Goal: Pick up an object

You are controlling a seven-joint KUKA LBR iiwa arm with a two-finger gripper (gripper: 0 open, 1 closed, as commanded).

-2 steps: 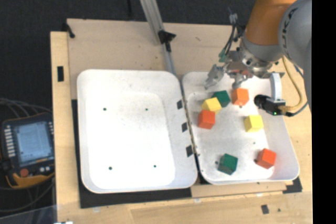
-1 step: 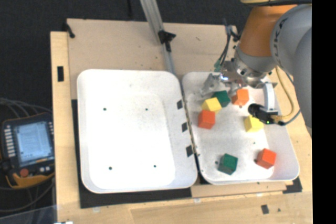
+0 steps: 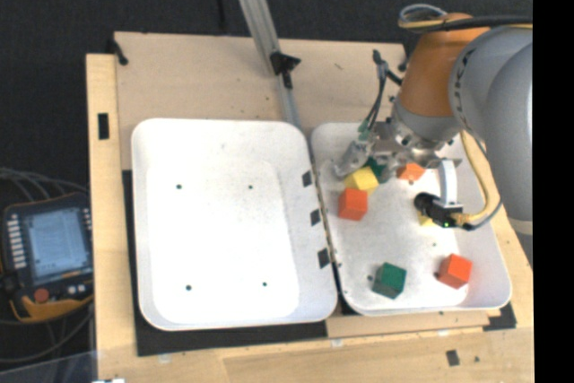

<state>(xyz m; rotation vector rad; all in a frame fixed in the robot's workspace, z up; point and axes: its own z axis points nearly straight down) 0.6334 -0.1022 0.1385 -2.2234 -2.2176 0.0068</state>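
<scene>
Approach phase, by the look of it: your gripper [image 3: 381, 159] is down low over the upper part of the right bin [image 3: 489, 300], working the cluster of blocks there. The yellow block [image 3: 364, 179] sits just at its tip, with an orange block [image 3: 352, 204] touching the yellow one from below and a small orange piece [image 3: 412, 171] just beside the wrist. Whether the fingers are spread or closed, you can't tell from up here; the wrist body hides them, so don't count anything as held. Next you need a clean close on one block and a straight lift. The arm reaches in from the right, orange band uppermost, wrist bent steeply down. A green block [image 3: 389, 279] and another orange cube [image 3: 455, 270] lie well apart, near the bin's lower edge.
</scene>
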